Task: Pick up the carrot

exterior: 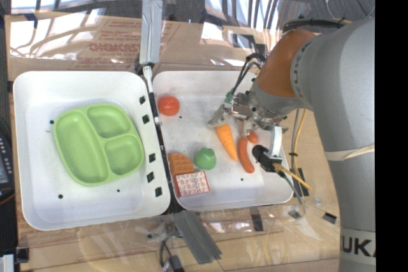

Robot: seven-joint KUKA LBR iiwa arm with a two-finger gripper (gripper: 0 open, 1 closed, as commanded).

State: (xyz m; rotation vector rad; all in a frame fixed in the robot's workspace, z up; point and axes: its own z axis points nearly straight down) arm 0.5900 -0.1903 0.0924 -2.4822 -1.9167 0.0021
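The orange carrot lies on the floor of the right bin, its thick end toward the back and its tip toward the front. My gripper hangs just over the carrot's thick end and looks open. One grey finger reaches left of the carrot, the other side is near a small orange piece. Nothing is visibly clamped between the fingers. The grey arm with its orange band covers the bin's right side.
In the right bin a red sausage lies right beside the carrot, a green round fruit to its left front, a waffle, a red-and-white box and a tomato. The left bin holds a green divided plate.
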